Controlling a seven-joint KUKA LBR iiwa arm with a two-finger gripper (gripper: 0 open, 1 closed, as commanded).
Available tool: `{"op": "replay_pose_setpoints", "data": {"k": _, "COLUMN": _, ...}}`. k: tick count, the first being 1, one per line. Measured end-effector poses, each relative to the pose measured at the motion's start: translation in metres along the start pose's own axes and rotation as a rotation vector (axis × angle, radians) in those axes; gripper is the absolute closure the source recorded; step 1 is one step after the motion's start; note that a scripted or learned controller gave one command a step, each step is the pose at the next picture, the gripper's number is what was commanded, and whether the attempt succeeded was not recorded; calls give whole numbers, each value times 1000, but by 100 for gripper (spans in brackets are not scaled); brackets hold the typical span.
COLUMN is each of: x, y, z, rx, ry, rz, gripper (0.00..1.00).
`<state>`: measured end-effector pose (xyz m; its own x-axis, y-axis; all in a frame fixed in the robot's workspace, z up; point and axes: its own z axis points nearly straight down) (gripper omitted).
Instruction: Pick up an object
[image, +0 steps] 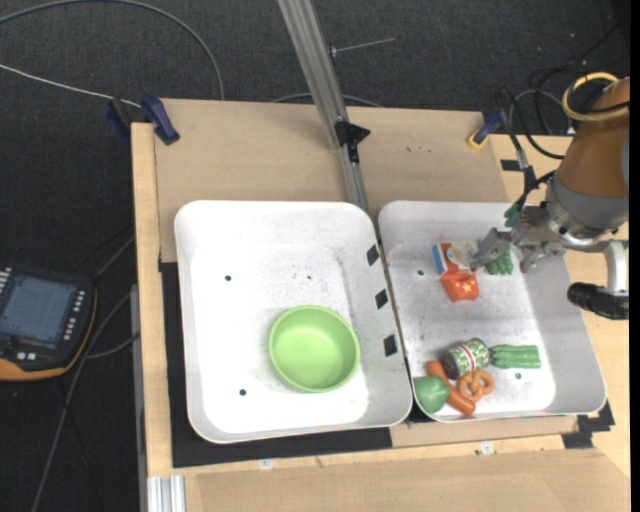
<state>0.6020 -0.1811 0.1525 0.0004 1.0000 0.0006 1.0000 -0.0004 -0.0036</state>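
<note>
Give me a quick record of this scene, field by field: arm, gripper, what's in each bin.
arm: reaching in from the right, over the right bin
gripper: above the toys at that bin's far end
left bin: green bowl
right bin, far end: red block, green toy
right bin, near end: pile of small toys

Right bin holds all small objects. Red blocky toy with a pale top (461, 287) sits toward the far middle, touching a flat white card with blue and red print (446, 256) on its far side. Green leafy plastic piece (499, 263) lies just right of the card. Near edge cluster: green-and-white striped can (466, 355) on its side, dark green ridged vegetable toy (514, 355) just right of it, orange pretzel-shaped piece (474, 384), green rounded piece (431, 394) at near-left corner.
</note>
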Motion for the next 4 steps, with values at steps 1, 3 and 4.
{"op": "replay_pose_setpoints", "data": {"k": 1, "x": 0, "y": 1, "z": 50, "rx": -4, "ry": 0, "rz": -1, "gripper": 0}}
{"op": "replay_pose_setpoints", "data": {"k": 3, "x": 1, "y": 13, "z": -20, "rx": -9, "ry": -2, "rz": -1, "gripper": 100}}
{"op": "replay_pose_setpoints", "data": {"k": 4, "x": 0, "y": 17, "z": -64, "rx": -8, "ry": -2, "rz": -1, "gripper": 100}}
